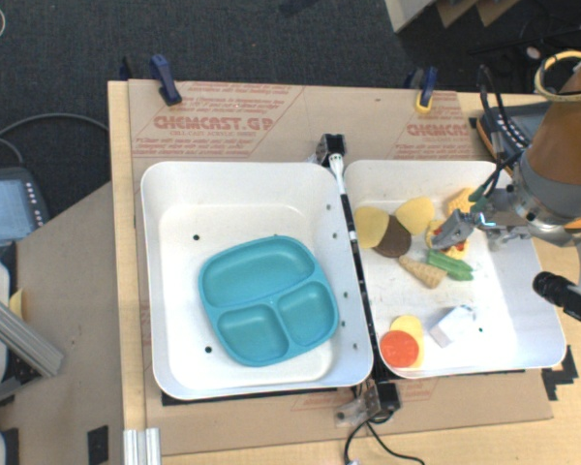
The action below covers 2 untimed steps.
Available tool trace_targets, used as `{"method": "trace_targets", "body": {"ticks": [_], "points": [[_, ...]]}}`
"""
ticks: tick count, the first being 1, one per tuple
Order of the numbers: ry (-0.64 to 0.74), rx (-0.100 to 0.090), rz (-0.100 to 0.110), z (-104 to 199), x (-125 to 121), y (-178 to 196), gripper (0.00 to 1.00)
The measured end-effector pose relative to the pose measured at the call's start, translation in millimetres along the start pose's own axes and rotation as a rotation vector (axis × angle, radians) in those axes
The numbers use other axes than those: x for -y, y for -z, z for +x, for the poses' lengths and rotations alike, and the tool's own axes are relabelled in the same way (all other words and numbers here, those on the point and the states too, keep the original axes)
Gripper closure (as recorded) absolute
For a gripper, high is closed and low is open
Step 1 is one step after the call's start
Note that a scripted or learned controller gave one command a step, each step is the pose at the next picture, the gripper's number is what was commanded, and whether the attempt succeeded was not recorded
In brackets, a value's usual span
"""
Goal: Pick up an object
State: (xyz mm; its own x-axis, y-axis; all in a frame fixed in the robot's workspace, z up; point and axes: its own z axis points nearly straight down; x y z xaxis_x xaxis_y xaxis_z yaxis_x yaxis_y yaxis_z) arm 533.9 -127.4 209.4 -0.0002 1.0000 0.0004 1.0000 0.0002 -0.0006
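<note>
Where bins (165, 260) adjoin: two bins, one tray (266, 300)

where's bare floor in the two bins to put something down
Left bin: bare strips above and left of the blue tray. Right bin: bare floor at the lower right, past the white block, and a small patch along the top wall. Crowded: the upper middle, where the toy food clusters under the gripper, and the orange disc at the front wall.

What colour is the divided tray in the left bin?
Teal blue all over, with no pattern; the camera view shows the tray clearly.
</note>
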Motion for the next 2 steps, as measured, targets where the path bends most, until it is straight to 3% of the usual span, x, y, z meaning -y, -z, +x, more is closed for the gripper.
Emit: {"method": "trace_targets", "body": {"ticks": [1,2], "points": [[-0.002,-0.003,0.013,12.2,59.3,-110.7,0.00],[0.001,0.000,-0.003,26.0,54.3,-96.8,0.00]]}}
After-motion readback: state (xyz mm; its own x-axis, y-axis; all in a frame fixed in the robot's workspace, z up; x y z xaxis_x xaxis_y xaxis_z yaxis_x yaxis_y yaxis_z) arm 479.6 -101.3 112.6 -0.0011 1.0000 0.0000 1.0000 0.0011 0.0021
